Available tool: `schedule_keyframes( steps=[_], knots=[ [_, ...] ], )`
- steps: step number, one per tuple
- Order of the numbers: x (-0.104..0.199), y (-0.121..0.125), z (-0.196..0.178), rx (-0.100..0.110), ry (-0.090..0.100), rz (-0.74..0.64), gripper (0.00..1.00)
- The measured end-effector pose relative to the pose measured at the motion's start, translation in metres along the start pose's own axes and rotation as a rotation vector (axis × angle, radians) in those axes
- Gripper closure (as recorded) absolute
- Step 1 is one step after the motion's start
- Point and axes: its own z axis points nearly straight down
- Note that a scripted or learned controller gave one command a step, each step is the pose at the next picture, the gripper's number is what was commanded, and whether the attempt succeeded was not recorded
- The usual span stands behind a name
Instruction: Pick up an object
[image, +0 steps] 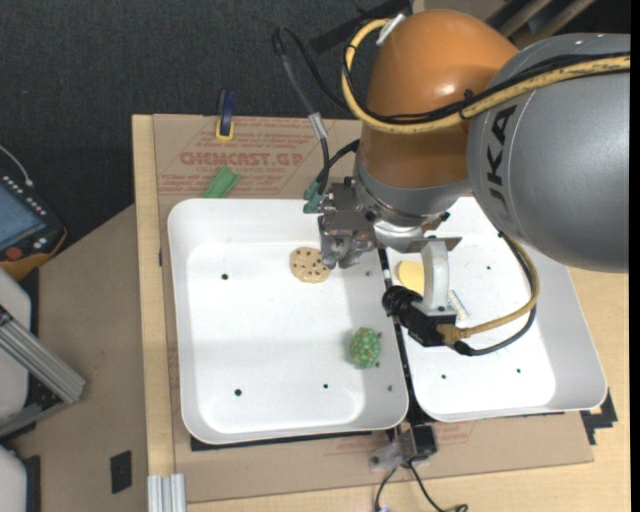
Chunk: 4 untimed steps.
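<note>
A round tan cookie with dark chips (310, 265) lies in the left bin (215, 330), toward its back right. A green bumpy ball (365, 347) rests near that bin's right wall, closer to the front. My gripper (338, 252) hangs just right of the cookie, low over the left bin, under the orange wrist band. A pale yellow object (410, 272) lies in the right bin (520, 385), partly hidden by the arm.
The big grey arm covers the back of the right bin. A black cable with a tan hose (430, 325) droops over the divider between the bins. A green scrap (220, 182) and a blue clip (226, 115) sit on the cardboard behind the left bin.
</note>
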Motion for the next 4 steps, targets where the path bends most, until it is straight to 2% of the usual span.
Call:
schedule_keyframes(
  steps=[1,2,4],
  knots=[
    [0.008,-0.008,-0.094,-0.009,0.002,0.003,1.0],
    [0.008,-0.008,-0.098,-0.001,-0.002,0.004,1.0],
    [0.009,-0.007,-0.119,-0.005,-0.002,0.002,1.0]
  ],
)
